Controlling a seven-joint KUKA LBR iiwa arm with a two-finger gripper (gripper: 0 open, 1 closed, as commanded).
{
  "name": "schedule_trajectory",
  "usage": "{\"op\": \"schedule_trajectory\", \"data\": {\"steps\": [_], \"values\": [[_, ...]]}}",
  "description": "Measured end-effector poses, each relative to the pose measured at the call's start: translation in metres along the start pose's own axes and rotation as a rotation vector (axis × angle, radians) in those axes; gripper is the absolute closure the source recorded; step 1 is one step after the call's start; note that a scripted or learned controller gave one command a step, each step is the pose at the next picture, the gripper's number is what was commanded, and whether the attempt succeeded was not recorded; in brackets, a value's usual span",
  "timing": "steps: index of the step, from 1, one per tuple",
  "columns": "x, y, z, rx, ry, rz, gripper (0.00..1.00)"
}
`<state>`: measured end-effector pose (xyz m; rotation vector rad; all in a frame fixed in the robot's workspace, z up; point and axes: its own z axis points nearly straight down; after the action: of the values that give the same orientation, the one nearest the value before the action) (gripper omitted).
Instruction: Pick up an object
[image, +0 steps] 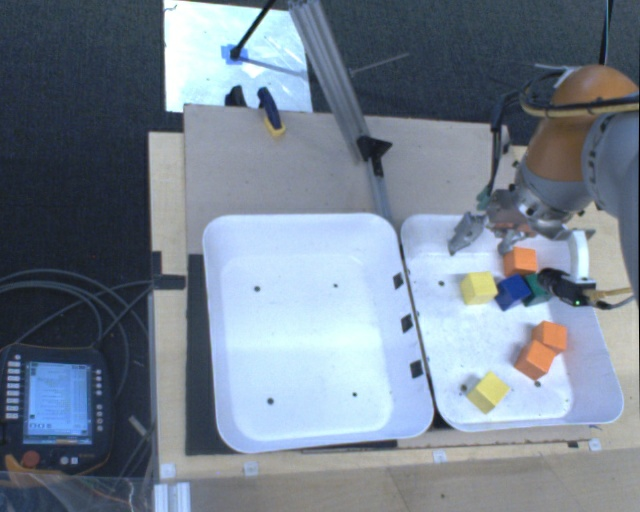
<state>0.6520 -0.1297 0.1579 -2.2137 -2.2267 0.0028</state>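
The grey robot arm with the orange band was pictured reaching in from the right edge of the frame. Its two-finger gripper was held over the upper part of the right-hand shallow white bin. The fingers were spread wide apart, and nothing was gripped between them.

Seven small blocks were scattered across that bin — all of them resting on its floor. A small orange cube was seen just below the gripper, nearest the fingertips. Below it, a small yellow cube, a small blue cube and a small green block were lined up from left to right, with the blue one set against the green. Lower in the bin, a pair of orange blocks was found touching, one slanted above the other. A second yellow cube was left near the bottom edge.

The left-hand shallow white bin was placed just beside the first at the centre of the frame, and both were borne on a pale brown bench top. A grey metal pole was slanted across the upper middle. At the lower left, a handheld control pendant with a lit screen was laid on dark carpet, with black cables looped above it.
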Motion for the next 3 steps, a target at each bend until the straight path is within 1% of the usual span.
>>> {"op": "schedule_trajectory", "data": {"steps": [1,2,3], "values": [[0.000,0.000,0.052,0.001,0.000,0.001,0.00],[0.000,0.002,0.037,-0.008,-0.001,-0.001,1.00],[0.002,-0.003,-0.010,-0.009,-0.001,0.001,1.00]]}}
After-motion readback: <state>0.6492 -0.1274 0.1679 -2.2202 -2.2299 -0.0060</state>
